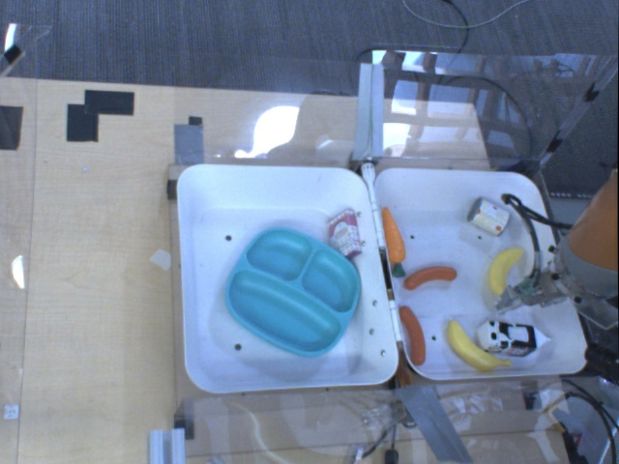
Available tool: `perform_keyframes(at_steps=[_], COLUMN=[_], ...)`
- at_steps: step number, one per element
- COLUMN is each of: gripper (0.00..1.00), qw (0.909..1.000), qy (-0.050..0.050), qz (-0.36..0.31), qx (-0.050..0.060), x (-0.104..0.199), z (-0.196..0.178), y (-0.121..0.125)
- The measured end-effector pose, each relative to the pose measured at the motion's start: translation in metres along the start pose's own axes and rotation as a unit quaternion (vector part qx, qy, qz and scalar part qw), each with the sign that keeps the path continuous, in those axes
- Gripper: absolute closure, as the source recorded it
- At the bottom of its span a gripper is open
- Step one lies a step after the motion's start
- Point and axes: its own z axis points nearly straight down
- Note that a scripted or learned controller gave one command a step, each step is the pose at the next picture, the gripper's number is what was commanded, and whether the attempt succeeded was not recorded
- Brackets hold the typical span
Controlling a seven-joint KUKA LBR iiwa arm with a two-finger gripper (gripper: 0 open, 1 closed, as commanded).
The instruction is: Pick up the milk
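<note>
Bins: two white bins side by side on the surface [97, 259]; left bin [203, 356], right bin [435, 187].
Left bin contents: one blue divided plate [293, 291]; one small red-and-white packet [345, 233] at the plate's upper right edge, near the wall between the bins.
Right bin contents: one carrot [392, 235], two sausages [430, 276] [412, 334], two bananas [503, 270] [474, 348], one pale boxed item [489, 217], one milk [513, 336].
Milk, place: lower right corner of the right bin, lying on its side, touching the lower banana's right end.
Milk, look: small white carton with black patches.
Gripper [522, 296]: at the right bin's right edge, coming in from the right.
Fingers: just above the milk and apart from it, beside the upper banana's lower end; nothing seen between them; open or closed cannot be told.
</note>
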Motion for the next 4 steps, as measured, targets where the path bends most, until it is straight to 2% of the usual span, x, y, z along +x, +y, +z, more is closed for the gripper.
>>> perform_keyframes(at_steps=[1, 2, 3, 4], gripper=[0.0, 0.0, 1.0, 1.0], qw=[1.0, 1.0, 1.0, 0.995], qy=[0.0, 0.0, 0.0, -0.002], qz=[0.0, 0.003, 0.002, 0.1], qx=[0.0, 0.003, 0.0, 0.002], x=[0.0, -0.001, 0.0, 0.027], z=[0.0, 0.012, 0.0, 0.011], y=[0.0, -0.003, 0.0, 0.003])
